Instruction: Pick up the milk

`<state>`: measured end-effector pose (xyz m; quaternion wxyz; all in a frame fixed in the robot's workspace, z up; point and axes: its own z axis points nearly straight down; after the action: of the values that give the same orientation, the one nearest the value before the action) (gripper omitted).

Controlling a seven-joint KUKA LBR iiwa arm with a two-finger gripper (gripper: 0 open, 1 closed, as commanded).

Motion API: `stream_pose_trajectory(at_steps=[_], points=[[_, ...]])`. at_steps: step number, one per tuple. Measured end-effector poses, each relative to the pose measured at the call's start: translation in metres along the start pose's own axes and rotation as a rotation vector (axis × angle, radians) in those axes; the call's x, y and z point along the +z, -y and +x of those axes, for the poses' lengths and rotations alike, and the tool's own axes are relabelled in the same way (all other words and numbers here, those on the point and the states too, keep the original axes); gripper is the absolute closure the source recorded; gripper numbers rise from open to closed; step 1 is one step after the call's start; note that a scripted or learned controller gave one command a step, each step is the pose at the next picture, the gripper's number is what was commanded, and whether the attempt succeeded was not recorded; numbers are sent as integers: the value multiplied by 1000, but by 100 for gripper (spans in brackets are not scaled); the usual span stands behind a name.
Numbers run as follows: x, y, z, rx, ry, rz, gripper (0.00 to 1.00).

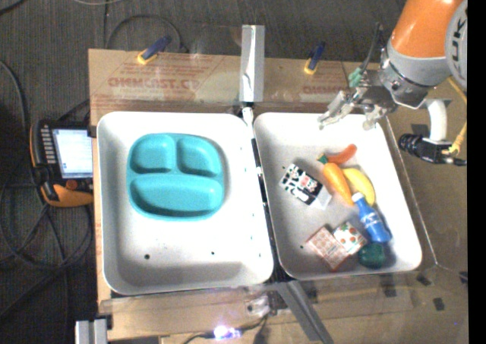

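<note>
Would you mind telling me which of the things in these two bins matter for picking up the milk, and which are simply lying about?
For the job:
- milk carton, black and white, right bin
- gripper, over the right bin's far edge

Lying about:
- carrot
- banana
- blue bottle
- red-patterned carton
- dark green item
- teal divided tray, left bin

The arm (429, 27) runs off the frame's upper right edge, the pincer (351, 109) is too small and blurred to read, and the green thing (372, 257) at lower right sits half hidden under the blue bottle (371, 219).
</note>
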<state>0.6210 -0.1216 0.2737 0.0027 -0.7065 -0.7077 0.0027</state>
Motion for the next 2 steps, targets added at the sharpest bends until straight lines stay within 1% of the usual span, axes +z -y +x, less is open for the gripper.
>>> stream_pose_trajectory(at_steps=[1,2], points=[[95,51,54,126,0,2,0],[166,53,27,48,-2,0,0]])
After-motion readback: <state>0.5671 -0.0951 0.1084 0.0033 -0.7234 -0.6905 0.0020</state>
